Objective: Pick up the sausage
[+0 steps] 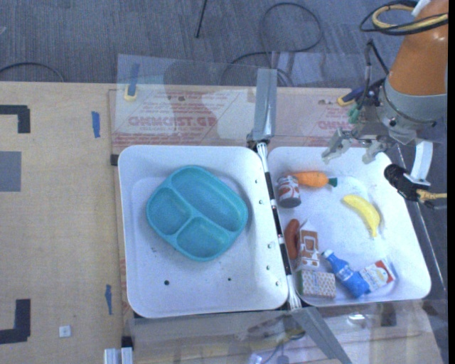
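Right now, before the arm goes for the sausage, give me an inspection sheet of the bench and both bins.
Surface: wooden bench with a left bin and a right bin side by side.
Job's things: sausage lies in the right bin along its left wall, beside a small carton.
Clutter: carrot, can, banana, blue bottle, box, packet; blue plate in the left bin.
Grippers: gripper open, above the right bin's far edge, holding nothing.
Cables: black loops on the floor; yellow cable at the arm.
Surroundings: blue tape on the bench.
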`<state>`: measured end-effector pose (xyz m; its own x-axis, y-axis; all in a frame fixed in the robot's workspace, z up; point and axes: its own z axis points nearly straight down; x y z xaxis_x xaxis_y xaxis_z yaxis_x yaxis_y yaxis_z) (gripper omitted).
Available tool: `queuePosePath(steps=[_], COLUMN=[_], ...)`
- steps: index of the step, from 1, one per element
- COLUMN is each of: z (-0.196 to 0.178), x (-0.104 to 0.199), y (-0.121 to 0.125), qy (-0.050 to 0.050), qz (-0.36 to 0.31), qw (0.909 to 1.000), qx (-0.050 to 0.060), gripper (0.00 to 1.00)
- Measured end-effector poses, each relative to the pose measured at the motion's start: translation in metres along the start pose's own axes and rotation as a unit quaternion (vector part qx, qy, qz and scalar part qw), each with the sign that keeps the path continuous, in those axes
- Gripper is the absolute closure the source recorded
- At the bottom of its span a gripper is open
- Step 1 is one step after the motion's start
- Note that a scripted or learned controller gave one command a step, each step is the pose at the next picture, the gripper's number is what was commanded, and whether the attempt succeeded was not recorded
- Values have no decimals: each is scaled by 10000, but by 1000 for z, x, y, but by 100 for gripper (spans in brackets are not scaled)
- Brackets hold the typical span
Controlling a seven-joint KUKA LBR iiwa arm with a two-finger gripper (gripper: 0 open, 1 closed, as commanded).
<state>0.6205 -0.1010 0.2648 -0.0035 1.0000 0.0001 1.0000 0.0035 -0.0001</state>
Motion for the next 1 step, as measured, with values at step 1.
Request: queuePosePath(steps=[1], z=[80], x=[38], y=[-42], qy=[0], qz=[-392], qw=[9992], qx=[-1], gripper=[0])
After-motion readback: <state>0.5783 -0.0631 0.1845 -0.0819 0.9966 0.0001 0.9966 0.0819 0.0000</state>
